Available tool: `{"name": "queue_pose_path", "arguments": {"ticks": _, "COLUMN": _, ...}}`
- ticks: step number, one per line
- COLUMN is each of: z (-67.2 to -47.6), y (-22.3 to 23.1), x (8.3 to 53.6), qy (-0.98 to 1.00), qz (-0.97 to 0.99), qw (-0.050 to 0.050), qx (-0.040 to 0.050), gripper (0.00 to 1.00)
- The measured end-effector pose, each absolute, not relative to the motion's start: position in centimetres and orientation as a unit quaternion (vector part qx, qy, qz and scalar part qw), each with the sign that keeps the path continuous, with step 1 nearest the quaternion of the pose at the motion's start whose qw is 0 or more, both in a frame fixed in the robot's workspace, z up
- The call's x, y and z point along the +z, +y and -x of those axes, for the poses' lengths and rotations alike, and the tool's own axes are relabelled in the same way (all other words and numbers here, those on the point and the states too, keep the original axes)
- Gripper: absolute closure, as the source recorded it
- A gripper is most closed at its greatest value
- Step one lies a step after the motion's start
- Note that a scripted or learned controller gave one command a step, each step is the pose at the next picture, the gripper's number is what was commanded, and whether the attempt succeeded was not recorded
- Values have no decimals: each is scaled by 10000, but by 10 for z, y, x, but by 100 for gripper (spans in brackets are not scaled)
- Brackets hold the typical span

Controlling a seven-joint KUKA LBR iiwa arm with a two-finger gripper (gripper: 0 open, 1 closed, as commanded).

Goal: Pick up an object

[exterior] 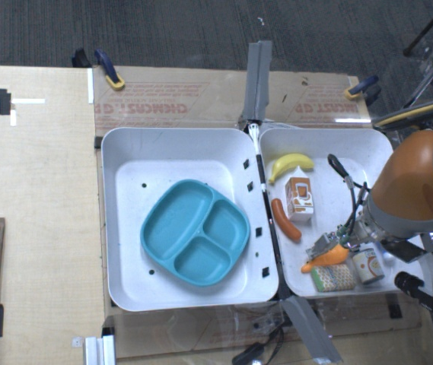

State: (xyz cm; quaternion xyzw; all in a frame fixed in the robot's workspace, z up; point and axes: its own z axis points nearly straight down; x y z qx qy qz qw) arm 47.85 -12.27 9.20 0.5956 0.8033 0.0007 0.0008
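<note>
**Gripper low over the carrot, grasp not yet shown**

While the arm reaches in from the right of the frame, its gripper (336, 243) sits low in the right bin (319, 139), in the lower right of the picture, right at the thick end of an orange carrot (325, 258). Whether the jaws are spread or closed cannot be told — the dark metal parts there blur into each other, and nothing is clearly seen between them. The step in hand looks like the approach or the closing on a thing, and the carrot is the likeliest target.

Nearest the bottom edge of that bin lie a green-speckled flat packet (333, 278) and a small can (367, 266), both just beside the carrot, the packet touching it or nearly so. A little further up are a red sausage (286, 220) and a small carton (300, 197), standing side by side. Beyond these, a yellow banana (290, 163) lies near the bin's upper left corner.

In the left bin (117, 204), centre of the frame, a blue divided plate (195, 232) rests tilted — well apart from the gripper.

The next move, as I judge it, calls for a firm closing on the carrot alone, then a straight lift; the crowding packet and can could be nudged or caught along with it.
</note>
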Motion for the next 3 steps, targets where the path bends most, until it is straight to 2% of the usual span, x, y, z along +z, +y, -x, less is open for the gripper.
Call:
{"name": "queue_pose_path", "arguments": {"ticks": 1, "z": -479, "y": -124, "x": 101, "qy": 8017, "qz": -5977, "qw": 13, "qx": 7, "gripper": 100}}
{"name": "queue_pose_path", "arguments": {"ticks": 3, "z": -478, "y": -101, "x": 91, "qy": 7881, "qz": -6155, "qw": -2, "qx": -1, "gripper": 100}}
